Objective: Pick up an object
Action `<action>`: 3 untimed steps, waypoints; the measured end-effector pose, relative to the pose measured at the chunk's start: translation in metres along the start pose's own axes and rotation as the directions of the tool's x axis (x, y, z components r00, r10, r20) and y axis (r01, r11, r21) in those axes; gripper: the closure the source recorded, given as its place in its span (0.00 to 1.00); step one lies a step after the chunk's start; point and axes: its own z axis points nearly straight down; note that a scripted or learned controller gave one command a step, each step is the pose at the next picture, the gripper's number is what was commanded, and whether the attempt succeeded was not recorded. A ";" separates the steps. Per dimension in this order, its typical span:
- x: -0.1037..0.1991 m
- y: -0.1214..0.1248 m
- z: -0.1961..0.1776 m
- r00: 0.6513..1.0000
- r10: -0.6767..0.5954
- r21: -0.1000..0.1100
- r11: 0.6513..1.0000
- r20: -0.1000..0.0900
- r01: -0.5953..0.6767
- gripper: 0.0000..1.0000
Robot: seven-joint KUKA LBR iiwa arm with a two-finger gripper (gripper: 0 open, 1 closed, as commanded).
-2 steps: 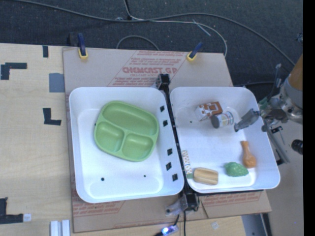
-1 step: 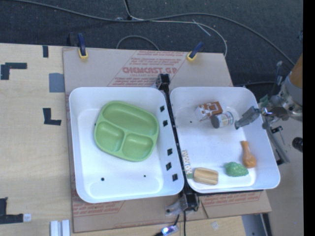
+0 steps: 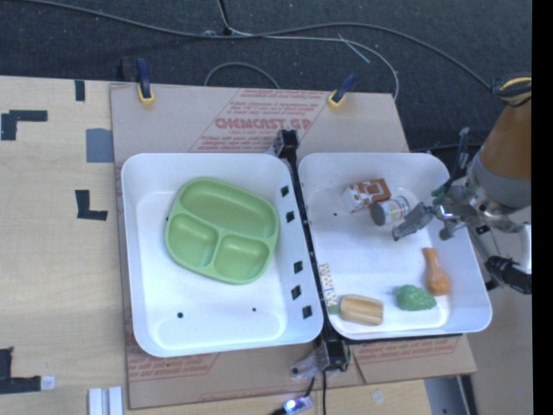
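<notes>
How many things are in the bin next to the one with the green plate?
4. A small bottle lies at the back by the hand. An orange piece is at the right wall, a green lump and a tan block at the front. More could hide under the hand.

Right bin (image 3: pixel 346 164): open white floor through the middle and along the left side by the divider. Obstacles sit round the edges. A small bottle (image 3: pixel 378 199) lies up top, with the tool (image 3: pixel 422 218) just beside it on the right. An orange piece (image 3: pixel 435 272) stands near the right wall, a green lump (image 3: pixel 415 297) just beside it, a tan block (image 3: pixel 360 309) along the front. Left bin (image 3: pixel 138 258): the green tray (image 3: pixel 223 230) takes up the upper middle; the front strip lies free.
</notes>
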 end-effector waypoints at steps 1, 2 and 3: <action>-0.002 -0.005 0.045 1.000 0.001 0.000 1.000 0.001 -0.001 0.00; -0.003 -0.015 0.103 1.000 0.001 -0.002 1.000 0.001 -0.001 0.00; -0.002 -0.013 0.090 1.000 -0.001 -0.005 1.000 0.001 0.001 1.00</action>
